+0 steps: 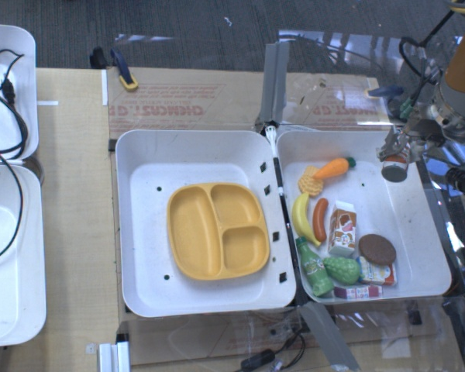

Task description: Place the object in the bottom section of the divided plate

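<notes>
My jaws hover over the right bin's (432, 235) far edge, honestly can't tell if they're clenched. The yellow divided plate (187, 235) sits in the left bin (139, 208).

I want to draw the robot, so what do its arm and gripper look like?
The arm has an orange band over silvery grey metal parts. Thin black cables loop beside it. The gripper is small, grey and metallic.
</notes>
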{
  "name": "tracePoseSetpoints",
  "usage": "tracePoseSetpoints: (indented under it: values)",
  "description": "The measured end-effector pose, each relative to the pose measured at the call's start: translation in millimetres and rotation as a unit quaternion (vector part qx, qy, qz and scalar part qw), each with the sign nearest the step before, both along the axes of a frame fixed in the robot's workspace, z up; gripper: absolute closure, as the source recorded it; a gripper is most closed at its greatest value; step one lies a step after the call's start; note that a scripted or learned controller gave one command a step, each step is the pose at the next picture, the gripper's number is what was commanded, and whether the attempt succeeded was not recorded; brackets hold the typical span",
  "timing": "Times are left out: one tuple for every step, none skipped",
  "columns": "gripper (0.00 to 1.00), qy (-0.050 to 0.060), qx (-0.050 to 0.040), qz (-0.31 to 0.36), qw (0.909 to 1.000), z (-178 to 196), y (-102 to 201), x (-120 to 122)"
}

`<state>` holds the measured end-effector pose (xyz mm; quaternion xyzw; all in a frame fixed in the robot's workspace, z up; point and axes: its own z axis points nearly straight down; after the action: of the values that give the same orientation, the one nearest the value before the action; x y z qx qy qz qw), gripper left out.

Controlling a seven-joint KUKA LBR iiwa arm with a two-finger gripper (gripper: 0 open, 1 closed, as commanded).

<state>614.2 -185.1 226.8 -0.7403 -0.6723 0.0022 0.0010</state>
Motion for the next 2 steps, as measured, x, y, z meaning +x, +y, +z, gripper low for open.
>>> tracePoseSetpoints:
  values:
    - [1.0, 0.0, 0.0006, 0.022, 0.9998, -37, 118, 8]
    - [1.0, 0.0, 0.0013, 0.204, 0.979, -36, 182, -21]
